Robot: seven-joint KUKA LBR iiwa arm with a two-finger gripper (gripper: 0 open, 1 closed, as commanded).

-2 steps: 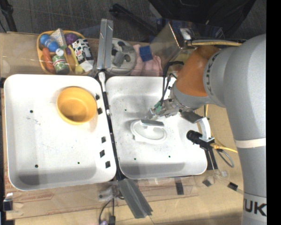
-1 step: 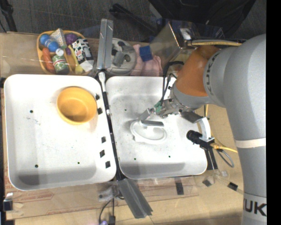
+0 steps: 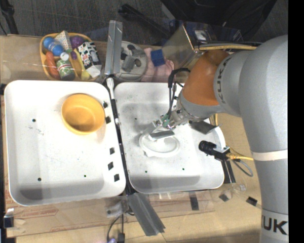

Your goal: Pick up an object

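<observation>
The tool [image 3: 164, 127] sits low in the right white bin [image 3: 192, 178], right over a flat white ring-shaped object [image 3: 159, 145] (perhaps touching it); its grip state is unclear. A yellow bowl [image 3: 82, 114] rests in the left bin [image 3: 40, 186].

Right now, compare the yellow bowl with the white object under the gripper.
The yellow bowl sits in the left bin; the white object lies in the right bin. The bowl looks deeper, the white object flatter. The gripper is over the white object, away from the bowl.
</observation>
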